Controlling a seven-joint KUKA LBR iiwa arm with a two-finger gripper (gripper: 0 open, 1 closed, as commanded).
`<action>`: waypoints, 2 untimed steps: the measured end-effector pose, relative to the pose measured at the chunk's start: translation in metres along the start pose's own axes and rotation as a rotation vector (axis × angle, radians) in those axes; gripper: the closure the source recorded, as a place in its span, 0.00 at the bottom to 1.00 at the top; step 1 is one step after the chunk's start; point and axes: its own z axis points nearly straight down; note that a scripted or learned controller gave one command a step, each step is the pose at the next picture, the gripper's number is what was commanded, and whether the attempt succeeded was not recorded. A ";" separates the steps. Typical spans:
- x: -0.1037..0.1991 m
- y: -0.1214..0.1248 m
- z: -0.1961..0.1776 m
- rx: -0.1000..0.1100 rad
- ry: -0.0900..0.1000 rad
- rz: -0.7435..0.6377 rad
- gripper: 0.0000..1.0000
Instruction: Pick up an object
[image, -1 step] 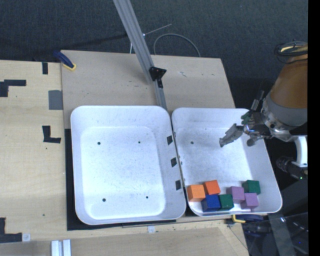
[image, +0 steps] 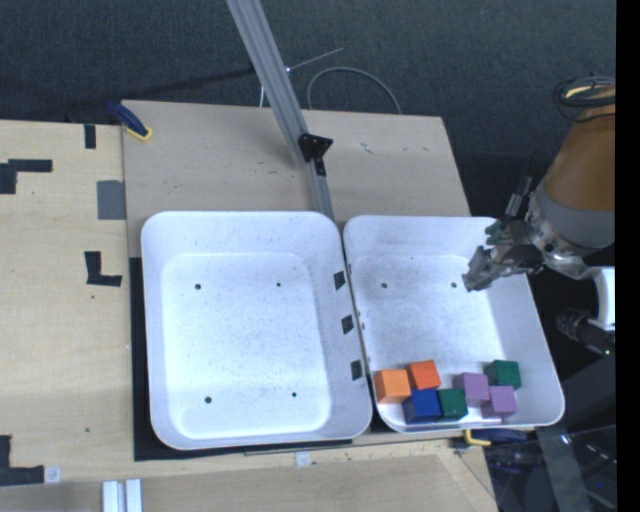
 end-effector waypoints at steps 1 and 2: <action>0.029 -0.011 0.173 -0.001 -0.001 0.003 1.00; 0.011 -0.029 0.116 -0.004 -0.002 0.004 1.00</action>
